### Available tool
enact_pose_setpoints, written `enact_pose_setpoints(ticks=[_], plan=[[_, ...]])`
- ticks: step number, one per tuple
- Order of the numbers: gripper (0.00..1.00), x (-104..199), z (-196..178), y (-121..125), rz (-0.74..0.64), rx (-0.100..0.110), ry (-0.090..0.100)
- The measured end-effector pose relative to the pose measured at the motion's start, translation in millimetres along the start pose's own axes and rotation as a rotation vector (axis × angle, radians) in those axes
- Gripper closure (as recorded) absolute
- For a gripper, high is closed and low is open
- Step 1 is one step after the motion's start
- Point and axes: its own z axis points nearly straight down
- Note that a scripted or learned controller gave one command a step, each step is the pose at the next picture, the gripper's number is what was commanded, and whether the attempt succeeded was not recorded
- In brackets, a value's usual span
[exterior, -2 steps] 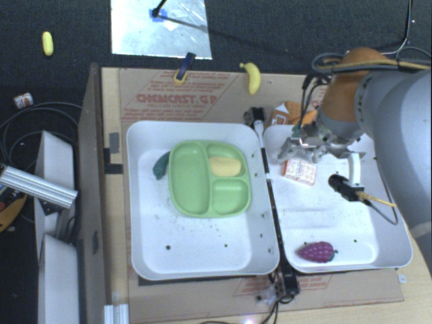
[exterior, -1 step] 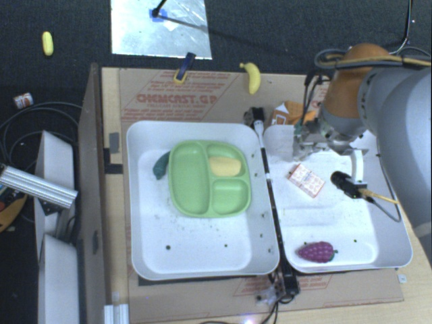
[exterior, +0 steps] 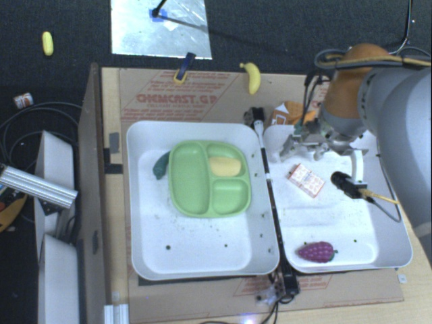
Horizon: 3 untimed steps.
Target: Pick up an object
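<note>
On the worktop (exterior: 202, 96), the left bin (exterior: 145, 248) holds a green divided plate (exterior: 196, 187). Over the right bin's (exterior: 391, 248) far end hangs the gripper (exterior: 305, 146); open or closed, I cannot tell. Purple grapes (exterior: 316, 251) lie near the front wall, and a patterned box (exterior: 305, 179) lies just beside the gripper.

Evenly bright, lit from overhead. Only faint, soft shadows inside the white bins (exterior: 155, 248). Glare across the silvery sheet (exterior: 162, 19) at 12 o'clock. Soft and slightly grainy overall; arm (exterior: 398, 127) at 3 o'clock blurred.
</note>
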Motion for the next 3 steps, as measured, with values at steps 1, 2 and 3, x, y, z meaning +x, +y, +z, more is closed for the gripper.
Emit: enact_pose_setpoints(ticks=[1,2,3], plan=[[0.0,-25,12,-42,0.011,0.007,0.002],[0.0,-43,-10,-35,0.009,0.001,0.001],[0.0,-27,-21,-42,0.004,0.002,0.003]])
